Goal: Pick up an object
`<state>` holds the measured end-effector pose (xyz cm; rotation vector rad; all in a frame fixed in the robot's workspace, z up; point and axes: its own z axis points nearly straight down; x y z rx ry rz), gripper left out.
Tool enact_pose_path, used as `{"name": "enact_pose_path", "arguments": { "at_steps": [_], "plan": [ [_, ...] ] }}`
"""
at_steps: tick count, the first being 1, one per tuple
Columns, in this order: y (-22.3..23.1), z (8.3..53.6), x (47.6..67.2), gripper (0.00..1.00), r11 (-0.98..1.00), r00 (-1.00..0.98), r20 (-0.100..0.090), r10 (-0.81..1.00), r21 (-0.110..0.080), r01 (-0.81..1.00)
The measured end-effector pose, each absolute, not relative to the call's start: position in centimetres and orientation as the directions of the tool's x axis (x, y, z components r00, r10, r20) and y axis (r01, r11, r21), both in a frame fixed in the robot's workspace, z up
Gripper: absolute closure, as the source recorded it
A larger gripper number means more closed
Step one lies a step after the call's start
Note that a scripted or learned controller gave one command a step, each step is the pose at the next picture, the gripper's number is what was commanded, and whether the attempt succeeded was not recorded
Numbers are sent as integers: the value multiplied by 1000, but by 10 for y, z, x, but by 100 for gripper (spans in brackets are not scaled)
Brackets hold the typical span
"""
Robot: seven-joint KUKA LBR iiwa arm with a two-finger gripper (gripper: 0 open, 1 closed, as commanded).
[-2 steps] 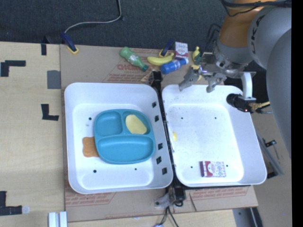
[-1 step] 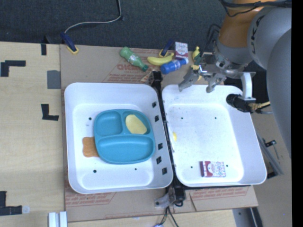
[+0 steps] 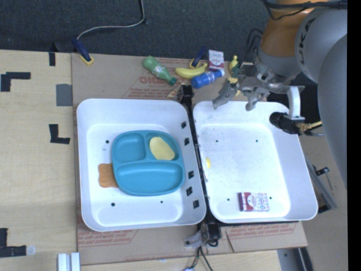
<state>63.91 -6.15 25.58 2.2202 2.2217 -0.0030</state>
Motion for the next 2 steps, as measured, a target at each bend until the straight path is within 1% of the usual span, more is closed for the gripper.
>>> {"name": "enact_pose_path", "arguments": {
  "at_steps": [2],
  "plan": [
    [-61, 256, 639, 0, 1, -1, -2, 1000, -1, 1000]
  ]
}}
